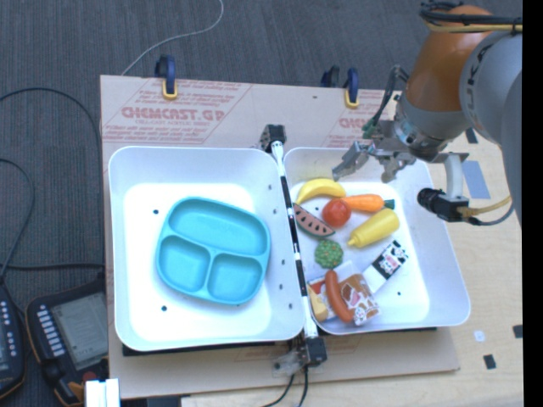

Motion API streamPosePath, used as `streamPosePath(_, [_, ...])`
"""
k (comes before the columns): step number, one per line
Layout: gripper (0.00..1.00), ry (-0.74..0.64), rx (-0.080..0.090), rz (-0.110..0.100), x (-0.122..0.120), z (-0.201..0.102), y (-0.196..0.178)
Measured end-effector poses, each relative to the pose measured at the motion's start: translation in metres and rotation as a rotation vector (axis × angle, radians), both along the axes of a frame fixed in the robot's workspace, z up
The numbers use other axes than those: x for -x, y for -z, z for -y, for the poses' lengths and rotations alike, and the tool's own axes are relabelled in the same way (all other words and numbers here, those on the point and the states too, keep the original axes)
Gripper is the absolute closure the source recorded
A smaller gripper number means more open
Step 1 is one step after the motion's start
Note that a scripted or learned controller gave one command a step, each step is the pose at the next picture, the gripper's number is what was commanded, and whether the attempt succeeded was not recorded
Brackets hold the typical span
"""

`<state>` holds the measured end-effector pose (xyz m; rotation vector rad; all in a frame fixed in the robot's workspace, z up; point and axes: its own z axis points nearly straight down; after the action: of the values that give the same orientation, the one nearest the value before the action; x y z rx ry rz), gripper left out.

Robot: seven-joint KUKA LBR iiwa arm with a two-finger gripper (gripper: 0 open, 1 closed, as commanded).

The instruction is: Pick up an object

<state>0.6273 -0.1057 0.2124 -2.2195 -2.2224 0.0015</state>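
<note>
Toy food fills the right bin (441, 253), heaped toward its left and near side, and any piece would serve for picking up. Going by size: the arm (462, 58) reaches in from the right, its gripper (373, 164) hanging over the far end of that bin with the jaws spread apart and nothing between them. The left bin (136, 312) carries a blue divided tray (212, 248). Among the toys, the yellow squeeze bottle (373, 227) lies slanted near the middle, the banana (320, 190) sits closest beneath the fingers, then the carrot (366, 202), the watermelon slice (310, 221), the tomato (336, 213) and the broccoli (329, 252). These look like hollow plastic, so I'd judge them light, stiff and slick; the banana's curved middle seems the safest place to pinch across.
</note>
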Motion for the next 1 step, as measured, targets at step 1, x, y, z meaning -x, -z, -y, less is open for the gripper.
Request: streamPosePath(1, [0.00,0.001,0.001,0.002,0.0154,-0.0027,0.1174])
